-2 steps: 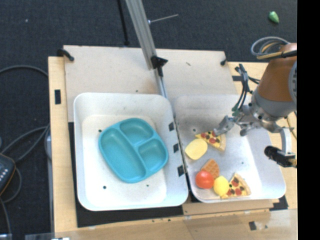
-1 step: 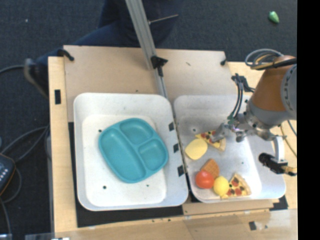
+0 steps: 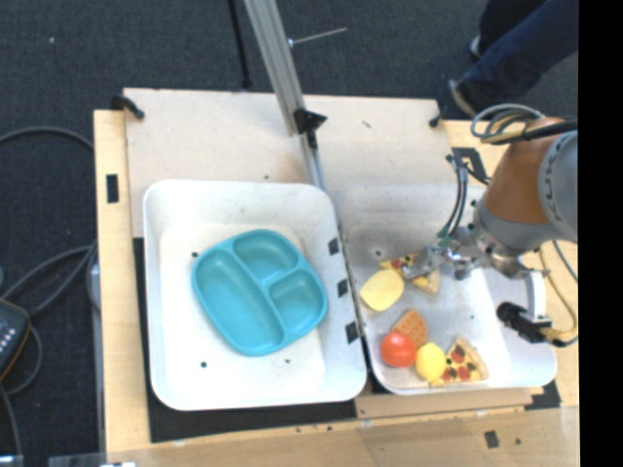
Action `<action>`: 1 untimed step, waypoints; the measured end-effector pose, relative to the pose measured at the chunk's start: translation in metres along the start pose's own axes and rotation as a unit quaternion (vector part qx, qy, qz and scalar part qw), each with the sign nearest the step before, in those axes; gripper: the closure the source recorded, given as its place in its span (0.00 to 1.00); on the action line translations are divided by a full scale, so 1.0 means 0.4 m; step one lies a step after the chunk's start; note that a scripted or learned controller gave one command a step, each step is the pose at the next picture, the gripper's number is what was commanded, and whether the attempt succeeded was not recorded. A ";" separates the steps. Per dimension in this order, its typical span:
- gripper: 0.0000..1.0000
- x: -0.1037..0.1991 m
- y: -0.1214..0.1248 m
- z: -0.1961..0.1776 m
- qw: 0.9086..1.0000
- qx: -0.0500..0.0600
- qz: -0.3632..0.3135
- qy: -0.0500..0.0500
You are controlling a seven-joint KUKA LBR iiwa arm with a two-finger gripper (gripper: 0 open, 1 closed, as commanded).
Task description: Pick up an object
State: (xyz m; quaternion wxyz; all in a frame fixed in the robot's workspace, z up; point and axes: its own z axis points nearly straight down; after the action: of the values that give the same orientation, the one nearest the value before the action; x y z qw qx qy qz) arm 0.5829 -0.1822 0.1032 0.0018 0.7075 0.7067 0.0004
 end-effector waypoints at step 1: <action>1.00 -0.004 0.004 -0.033 1.000 -0.003 0.002 -0.001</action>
State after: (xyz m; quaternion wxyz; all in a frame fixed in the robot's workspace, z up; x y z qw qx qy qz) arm 0.5845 -0.1837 0.1165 0.0045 0.7088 0.7054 0.0021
